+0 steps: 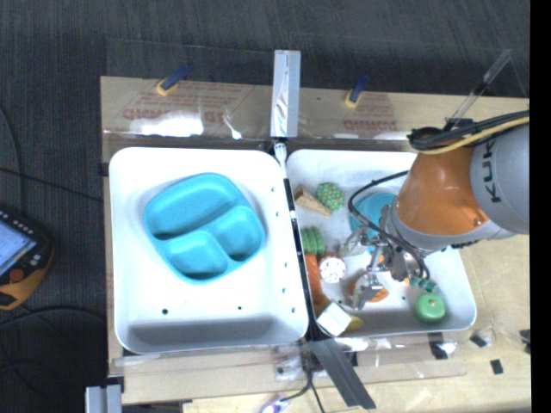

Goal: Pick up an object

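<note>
My gripper hangs low over the front middle of the right bin, below the orange wrist band. A small red-orange object lies right under it; whether it is touched is unclear. Close on the left sits a round white and red piece. A green apple-like toy lies to the right, near the front corner. A blue bowl is partly hidden behind the arm.
The right bin also holds a green knobbly ball, a tan wedge, a green piece, an orange carrot along the divider and a white block. A blue divided tray lies in the left bin.
</note>
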Tool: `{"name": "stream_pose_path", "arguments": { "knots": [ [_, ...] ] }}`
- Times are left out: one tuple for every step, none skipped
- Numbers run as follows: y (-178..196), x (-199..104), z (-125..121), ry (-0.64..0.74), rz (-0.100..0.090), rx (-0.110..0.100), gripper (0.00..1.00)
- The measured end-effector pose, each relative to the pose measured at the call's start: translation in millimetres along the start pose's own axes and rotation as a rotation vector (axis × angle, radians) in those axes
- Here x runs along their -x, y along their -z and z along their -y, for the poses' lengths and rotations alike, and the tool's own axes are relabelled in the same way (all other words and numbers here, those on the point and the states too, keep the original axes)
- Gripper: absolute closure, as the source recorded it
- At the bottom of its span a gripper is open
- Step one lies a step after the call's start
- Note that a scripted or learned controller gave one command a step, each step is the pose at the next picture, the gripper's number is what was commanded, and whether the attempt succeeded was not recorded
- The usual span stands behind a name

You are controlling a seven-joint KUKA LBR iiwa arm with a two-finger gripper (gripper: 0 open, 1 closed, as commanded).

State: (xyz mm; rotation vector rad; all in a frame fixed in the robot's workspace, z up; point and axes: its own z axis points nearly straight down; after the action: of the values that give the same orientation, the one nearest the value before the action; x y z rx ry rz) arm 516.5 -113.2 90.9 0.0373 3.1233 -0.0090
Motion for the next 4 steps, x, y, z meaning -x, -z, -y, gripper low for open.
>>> {"name": "stream_pose_path", "arguments": {
  "knots": [
    [-2,42,11,0.162,-0.008,0.004,0.00],
    [0,-21,23,0.140,-0.003,0.003,0.00],
    [0,-23,-13,0.101,0.000,-0.001,0.00],
    [-1,20,-17,0.210,-0.008,0.003,0.00]
  ]
}}
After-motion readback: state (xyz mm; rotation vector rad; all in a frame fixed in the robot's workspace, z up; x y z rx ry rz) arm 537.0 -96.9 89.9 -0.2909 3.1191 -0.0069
